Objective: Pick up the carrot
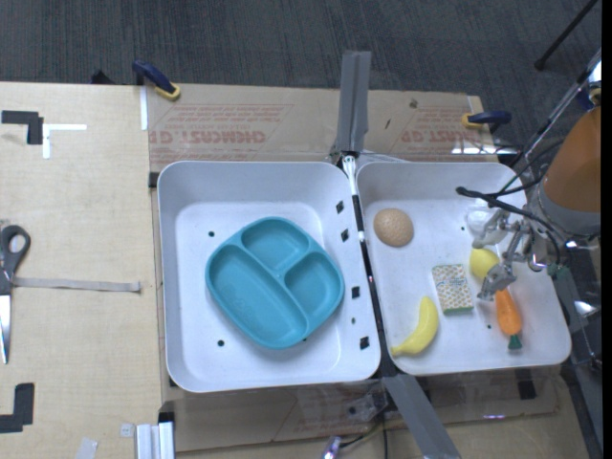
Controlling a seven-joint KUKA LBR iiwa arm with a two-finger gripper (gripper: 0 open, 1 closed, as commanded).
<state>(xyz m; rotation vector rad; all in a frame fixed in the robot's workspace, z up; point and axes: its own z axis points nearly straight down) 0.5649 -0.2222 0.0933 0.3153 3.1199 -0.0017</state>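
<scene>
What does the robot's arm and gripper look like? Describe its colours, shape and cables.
The arm shows a rounded orange band above a grey wrist. Thin black cables loop from it. The gripper is a small silvery metal assembly with slim pale fingers.

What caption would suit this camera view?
Robot pincer poised at the carrot in the right bin, near a banana.

Even, bright overhead light; soft, faint shadows. Mild glare on white bins (258, 185). Focus fairly sharp at centre; arm (574, 165) at right edge blurred. Dark floor (287, 17) underexposed.
</scene>
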